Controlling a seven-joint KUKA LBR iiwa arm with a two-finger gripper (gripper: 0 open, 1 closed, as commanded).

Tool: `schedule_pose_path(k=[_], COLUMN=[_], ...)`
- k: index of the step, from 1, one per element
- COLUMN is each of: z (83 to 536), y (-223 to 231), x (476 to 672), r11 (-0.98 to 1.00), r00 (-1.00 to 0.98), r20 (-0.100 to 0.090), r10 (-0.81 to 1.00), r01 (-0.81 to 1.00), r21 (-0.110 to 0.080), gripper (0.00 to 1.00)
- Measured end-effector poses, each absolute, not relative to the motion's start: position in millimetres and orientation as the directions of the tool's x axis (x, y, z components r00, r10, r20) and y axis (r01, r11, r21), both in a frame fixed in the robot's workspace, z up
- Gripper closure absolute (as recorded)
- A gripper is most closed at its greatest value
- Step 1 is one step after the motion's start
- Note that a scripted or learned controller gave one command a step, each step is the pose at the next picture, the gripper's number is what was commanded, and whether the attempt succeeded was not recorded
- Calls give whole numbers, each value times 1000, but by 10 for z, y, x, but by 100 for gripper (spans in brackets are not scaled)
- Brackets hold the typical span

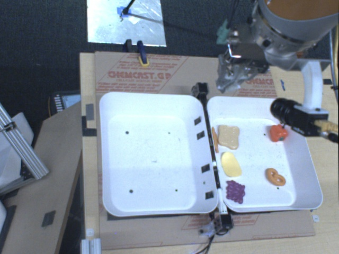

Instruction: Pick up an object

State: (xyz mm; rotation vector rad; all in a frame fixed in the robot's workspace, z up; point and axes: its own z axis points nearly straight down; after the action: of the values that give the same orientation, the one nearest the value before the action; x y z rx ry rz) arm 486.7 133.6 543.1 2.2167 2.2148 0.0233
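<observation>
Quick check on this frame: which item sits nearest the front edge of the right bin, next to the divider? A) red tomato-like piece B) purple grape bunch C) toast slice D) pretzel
B: the purple grape bunch lies lowest in the right bin, beside the divider, below the yellow piece and the toast slice; the pretzel sits further right.

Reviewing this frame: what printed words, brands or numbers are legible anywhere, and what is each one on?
"CHEMCAST GP", red print on the brown sheet under the bins, readable above the left bin.
More red print on the sheet near the gripper: partly hidden, unreadable.
Red print on the sheet's front edge: too blurred to read.
</observation>
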Motion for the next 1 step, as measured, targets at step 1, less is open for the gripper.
schedule_pose_path(k=[1], z=[4855], y=[2162], x=[4860], r11=[8], r00=[-8], r20=[1], r10=[1000], r01=[1000], r21=[0], gripper=[100])
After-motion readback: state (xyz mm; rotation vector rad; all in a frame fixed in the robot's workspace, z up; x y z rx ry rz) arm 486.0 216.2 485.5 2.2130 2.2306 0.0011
